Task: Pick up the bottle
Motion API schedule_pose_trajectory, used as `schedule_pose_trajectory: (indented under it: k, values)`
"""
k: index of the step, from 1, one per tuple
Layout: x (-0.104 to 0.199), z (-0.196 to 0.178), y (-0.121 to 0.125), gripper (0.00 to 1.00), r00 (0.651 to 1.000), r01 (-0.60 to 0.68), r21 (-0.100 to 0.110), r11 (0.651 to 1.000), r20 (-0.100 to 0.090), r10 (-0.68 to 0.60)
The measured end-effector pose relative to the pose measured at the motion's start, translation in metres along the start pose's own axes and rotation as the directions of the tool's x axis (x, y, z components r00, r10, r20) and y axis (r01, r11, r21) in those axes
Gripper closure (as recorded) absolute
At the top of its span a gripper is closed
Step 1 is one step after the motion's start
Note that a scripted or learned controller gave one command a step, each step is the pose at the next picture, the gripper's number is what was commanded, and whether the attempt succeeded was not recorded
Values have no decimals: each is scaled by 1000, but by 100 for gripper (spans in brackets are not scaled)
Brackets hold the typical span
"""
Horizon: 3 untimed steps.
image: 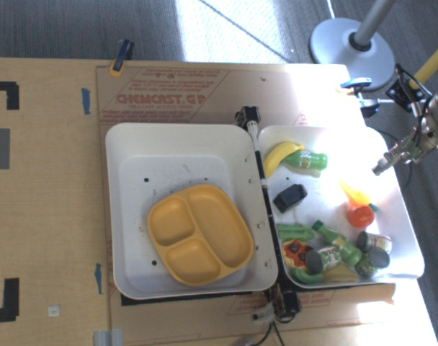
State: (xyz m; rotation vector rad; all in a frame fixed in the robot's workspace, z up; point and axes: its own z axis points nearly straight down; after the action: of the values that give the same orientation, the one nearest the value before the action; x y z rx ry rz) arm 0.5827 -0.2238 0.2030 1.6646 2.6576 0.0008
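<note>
Gripper [386,163] above right bin's [413,245] edge

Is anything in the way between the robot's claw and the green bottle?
Nothing visible blocks it. The gripper is at the right bin's right edge, and bare white floor lies between it and the green bottle. A banana touches the bottle's far side.

This looks like a robotics lab or test cell, not a home. A flat brown cardboard-covered table [46,193] carries two shallow white plastic bins [125,193] clamped side by side, with strips of blue tape [86,101] and black corner marks [6,96] stuck on it. A printed cardboard sheet [161,96] lies under the bins. Beyond the table, grey carpet [75,13] covers the floor, and a round grey metal stand base [345,45] with a pole sits there.
</note>
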Motion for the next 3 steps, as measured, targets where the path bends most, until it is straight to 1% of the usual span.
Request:
schedule_pose_trajectory:
  k: [1, 2, 3]
  values:
    - [-14, 9, 30, 100, 962, 273, -1, 962, 0, -273]
    - [-30, 59, 64, 100, 788, 615, -2, 788, 1, -615]
    - [-30, 58, 64, 0, 789, 615, -2, 789, 1, -615]
